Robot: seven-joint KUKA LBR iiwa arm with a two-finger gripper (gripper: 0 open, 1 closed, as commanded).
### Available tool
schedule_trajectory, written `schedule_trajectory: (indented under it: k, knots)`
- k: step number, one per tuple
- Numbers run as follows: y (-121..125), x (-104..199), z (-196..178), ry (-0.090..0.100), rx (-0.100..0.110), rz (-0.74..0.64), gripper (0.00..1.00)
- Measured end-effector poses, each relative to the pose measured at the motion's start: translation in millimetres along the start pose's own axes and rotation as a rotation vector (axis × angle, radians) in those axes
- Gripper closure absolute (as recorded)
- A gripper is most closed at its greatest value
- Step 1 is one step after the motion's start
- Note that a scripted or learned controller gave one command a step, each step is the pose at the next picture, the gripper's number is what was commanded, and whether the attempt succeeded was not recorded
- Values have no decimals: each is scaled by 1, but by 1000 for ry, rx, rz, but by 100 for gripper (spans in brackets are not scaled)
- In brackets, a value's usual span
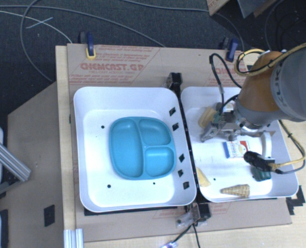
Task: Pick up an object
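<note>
gripper [217, 130] low in right bin [207, 187], grip state unclear | nearest object: tan block [207, 117] just up-left, almost touching | cone [235, 190] lies crosswise near front wall, well apart

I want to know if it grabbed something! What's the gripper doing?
Gripper: low in the right bin; open or shut cannot be told.

Even, bright overhead light gives soft, faint shadows. The white bins [91, 154] glare slightly, nearly washed out. Focus is fair, though fine detail looks grainy and soft.
</note>
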State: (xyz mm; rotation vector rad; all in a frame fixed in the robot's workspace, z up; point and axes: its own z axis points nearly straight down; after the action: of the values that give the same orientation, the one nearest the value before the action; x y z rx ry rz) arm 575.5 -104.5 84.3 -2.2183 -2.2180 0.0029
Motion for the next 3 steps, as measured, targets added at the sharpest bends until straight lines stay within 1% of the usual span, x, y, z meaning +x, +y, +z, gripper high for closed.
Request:
schedule_trajectory:
  k: [1, 2, 3]
  knots:
    - [1, 0, -12, 0, -3, 0, 100]
    - [-3, -9, -68, -3, -11, 1, 100]
    - [-5, -1, -128, -3, -12, -2, 100]
